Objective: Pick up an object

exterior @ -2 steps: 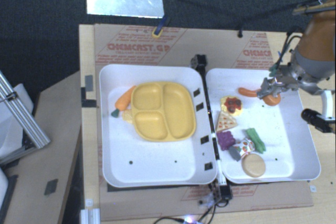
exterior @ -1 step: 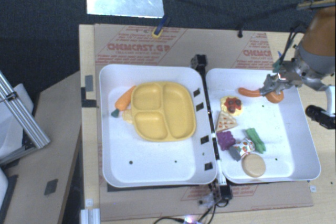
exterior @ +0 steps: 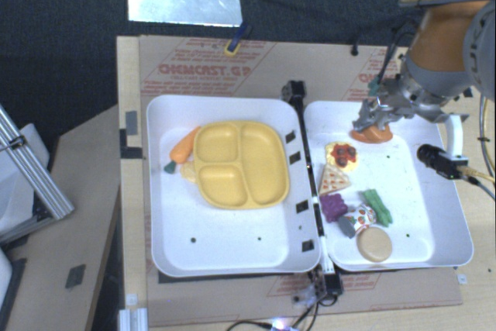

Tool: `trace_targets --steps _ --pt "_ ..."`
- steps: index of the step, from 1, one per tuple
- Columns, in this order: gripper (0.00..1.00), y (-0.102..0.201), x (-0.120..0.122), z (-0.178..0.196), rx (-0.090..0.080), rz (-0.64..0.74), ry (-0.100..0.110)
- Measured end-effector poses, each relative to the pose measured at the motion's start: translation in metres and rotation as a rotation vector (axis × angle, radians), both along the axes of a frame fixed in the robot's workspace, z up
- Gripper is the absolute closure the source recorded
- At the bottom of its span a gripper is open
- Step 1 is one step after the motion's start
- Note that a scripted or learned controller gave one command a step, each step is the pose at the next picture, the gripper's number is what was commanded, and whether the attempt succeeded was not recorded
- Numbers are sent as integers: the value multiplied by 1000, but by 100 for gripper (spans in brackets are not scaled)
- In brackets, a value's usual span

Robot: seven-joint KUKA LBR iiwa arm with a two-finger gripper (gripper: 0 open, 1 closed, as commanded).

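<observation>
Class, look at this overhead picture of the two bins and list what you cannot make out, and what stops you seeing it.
- Gripper, camera view: too small and dark to tell if its fingers grip the orange object beneath.
- Orange object: its top is covered by the gripper, so its shape is unclear.
- Carrot: partly hidden behind the yellow tray.
- Arm: cut off by the right edge.
- Small grey item by the purple piece: too small to identify.

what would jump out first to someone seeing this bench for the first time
The big yellow three-compartment plastic plate in the left white bin draws the eye, with an orange toy carrot against its left edge. In the right white bin, a cluster of small toy foods runs down the left side, from a pizza slice to a round tan disc. The grey and orange arm's claw sits over a flat orange piece at that bin's far edge.
</observation>
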State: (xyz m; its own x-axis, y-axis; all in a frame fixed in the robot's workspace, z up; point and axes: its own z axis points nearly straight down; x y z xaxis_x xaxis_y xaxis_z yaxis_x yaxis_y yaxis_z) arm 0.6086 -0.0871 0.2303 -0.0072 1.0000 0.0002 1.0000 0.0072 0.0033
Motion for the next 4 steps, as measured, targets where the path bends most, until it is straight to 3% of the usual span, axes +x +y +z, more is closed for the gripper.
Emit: trace_targets --steps 1,2,3,4 --pt "100 40 15 1 0 -1 0" --pt "100 85 45 5 1 -2 0" --pt "100 110 43 -13 0 -1 2" --pt "100 105 54 -14 -1 -2 0"
